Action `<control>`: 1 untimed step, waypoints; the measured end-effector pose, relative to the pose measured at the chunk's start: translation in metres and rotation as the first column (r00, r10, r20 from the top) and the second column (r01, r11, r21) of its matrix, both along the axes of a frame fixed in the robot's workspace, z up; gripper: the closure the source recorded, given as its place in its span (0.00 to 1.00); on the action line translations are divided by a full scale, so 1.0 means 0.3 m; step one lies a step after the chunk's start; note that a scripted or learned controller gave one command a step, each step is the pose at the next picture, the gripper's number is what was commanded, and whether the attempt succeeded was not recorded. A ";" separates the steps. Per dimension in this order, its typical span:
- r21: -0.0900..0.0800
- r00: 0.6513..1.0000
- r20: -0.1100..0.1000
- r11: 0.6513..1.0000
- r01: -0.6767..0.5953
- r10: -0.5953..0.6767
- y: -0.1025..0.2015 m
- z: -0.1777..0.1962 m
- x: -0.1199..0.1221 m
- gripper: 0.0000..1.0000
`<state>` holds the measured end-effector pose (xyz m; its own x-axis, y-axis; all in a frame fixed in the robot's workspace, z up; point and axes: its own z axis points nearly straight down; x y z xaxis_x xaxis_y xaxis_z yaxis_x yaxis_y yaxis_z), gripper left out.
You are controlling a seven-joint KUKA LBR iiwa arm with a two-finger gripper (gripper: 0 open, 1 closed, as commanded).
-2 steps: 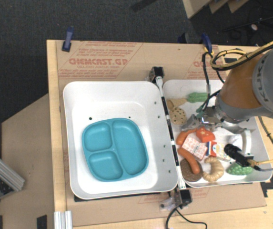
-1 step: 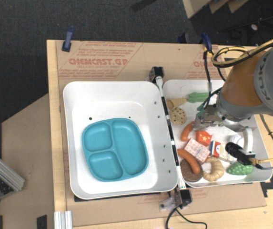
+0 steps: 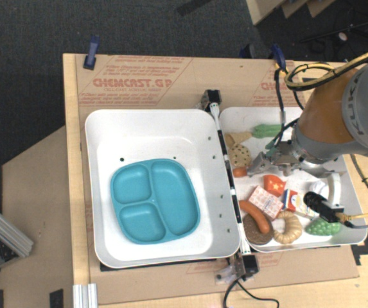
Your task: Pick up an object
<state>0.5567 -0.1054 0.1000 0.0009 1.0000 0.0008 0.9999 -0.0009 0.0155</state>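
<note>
**Toy food crowds the right bin under the arm**

Toy food is what you have to pick from, and all of it lies in the right bin [image 3: 357, 235]; start at the middle, where a small red and orange piece [image 3: 273, 184] sits just below the gripper [image 3: 275, 162]; the gripper hangs low over the bin's centre, close above that piece, and you cannot tell from this angle whether its fingers are apart or together, nor does anything show between them. Just beside the red piece lies a pink and white packet [image 3: 267, 202], tilted, and to its right a small red and white carton [image 3: 291, 199]; below these a sausage [image 3: 255, 215] lies at a slant, its lower end near a dark brown round piece [image 3: 257, 232]; a tan bagel [image 3: 287, 228] rests next to that, touching or nearly so. At the bin's near right corner you see a green knobbly piece [image 3: 325, 228], with a black part of the arm [image 3: 322, 206] above it. Toward the far side, a speckled cookie [image 3: 239, 154] lies by the left wall, and a green pod [image 3: 267, 131] lies near the far wall. The arm's grey body and orange band [image 3: 325, 111] cover the bin's right far part. Across the divide, the left bin [image 3: 106, 133] holds a blue sectioned tray [image 3: 155, 199], flat, with three compartments; both bins rest on a brown board [image 3: 139, 82].
</note>
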 end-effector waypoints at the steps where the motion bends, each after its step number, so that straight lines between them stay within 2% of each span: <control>1: 0.001 1.000 -0.021 1.000 -0.001 0.001 0.009 -0.055 -0.073 0.00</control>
